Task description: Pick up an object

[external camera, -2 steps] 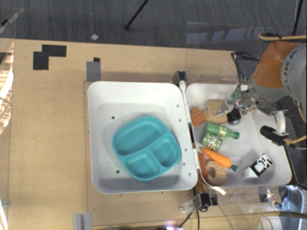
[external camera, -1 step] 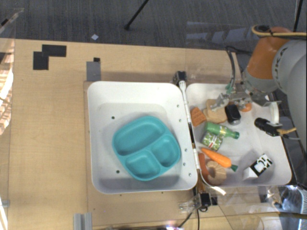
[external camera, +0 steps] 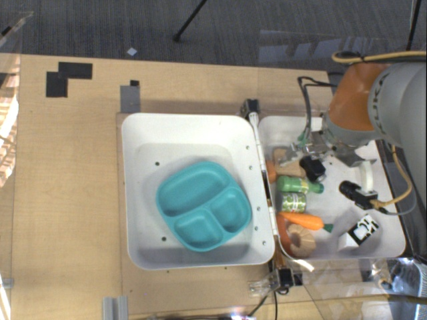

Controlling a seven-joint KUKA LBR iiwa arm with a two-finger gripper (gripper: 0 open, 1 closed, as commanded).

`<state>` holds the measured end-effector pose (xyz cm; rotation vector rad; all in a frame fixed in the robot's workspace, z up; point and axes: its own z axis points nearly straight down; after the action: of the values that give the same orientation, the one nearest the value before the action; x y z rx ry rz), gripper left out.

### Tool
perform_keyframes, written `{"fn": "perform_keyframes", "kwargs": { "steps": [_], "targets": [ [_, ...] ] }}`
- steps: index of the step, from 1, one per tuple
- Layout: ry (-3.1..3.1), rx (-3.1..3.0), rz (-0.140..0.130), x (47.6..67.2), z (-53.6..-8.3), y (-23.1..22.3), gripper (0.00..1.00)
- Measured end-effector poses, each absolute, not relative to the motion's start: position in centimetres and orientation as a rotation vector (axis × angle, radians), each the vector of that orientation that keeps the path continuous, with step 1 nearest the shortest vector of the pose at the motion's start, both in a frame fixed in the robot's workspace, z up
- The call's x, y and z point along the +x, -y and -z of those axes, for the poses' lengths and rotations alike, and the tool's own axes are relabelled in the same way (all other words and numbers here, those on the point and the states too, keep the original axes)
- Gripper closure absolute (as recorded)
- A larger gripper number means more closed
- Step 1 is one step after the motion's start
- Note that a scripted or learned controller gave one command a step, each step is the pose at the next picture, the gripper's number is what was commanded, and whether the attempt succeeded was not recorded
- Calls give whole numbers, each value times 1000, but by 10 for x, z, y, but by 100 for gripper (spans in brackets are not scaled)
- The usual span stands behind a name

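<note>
My left bin (external camera: pixel 133 179) holds a teal divided plate (external camera: pixel 203 207). The right bin (external camera: pixel 393 242) holds a green can (external camera: pixel 292 185) beside a carrot (external camera: pixel 303 222), mid-frame right. My pincer (external camera: pixel 312 167) hovers just above the can; whether open or closed, I cannot tell.

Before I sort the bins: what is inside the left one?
The left bin holds a teal divided plate with three compartments, lying tilted. The bin floor beneath the plate is covered from view.
</note>
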<state>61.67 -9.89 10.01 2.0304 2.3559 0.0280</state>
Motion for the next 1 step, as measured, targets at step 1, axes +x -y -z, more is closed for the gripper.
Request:
{"fn": "perform_keyframes", "kwargs": {
  "steps": [1],
  "targets": [
    [-2346,2017,-39,621,-115,100,100]
  ]
}}
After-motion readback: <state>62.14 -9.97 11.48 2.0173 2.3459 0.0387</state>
